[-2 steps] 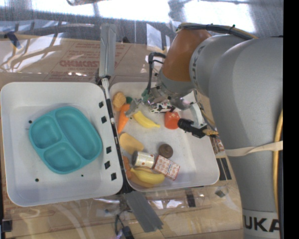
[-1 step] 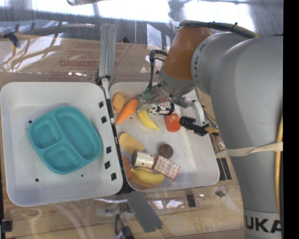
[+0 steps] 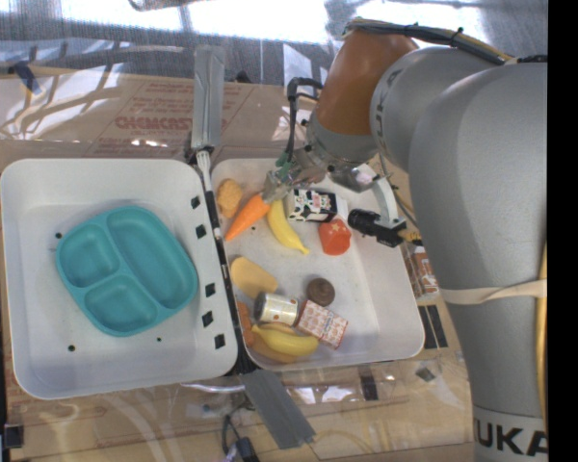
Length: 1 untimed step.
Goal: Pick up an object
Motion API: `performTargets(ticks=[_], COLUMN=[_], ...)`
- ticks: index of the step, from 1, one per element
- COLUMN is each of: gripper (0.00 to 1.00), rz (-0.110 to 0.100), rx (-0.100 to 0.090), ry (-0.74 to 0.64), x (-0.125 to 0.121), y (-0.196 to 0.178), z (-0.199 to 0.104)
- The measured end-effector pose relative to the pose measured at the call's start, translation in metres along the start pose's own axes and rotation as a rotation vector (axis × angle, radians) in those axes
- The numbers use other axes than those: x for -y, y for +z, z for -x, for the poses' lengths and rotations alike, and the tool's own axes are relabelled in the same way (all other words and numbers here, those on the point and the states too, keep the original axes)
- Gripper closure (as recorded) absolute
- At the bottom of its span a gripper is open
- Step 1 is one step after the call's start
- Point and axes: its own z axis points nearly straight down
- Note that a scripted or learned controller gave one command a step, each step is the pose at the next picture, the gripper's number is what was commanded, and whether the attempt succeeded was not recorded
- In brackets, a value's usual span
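Hovering low over the right bin [image 3: 385, 330], the hand [image 3: 287, 175] sits just above the carrot [image 3: 246, 217] and banana [image 3: 287, 227], its grip unreadable, nothing evidently lifted yet.

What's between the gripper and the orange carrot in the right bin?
Nothing visible. The gripper hangs over the upper part of the right white bin, just above the orange carrot. The yellow banana lies beside the carrot, not over it.
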Motion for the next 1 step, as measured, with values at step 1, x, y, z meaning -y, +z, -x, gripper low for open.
performTargets(ticks=[1], gripper=[0.00], rz=[-0.002], rx=[-0.001], ry=[0.000], x=[0.0007], y=[0.0012], z=[0.0000])
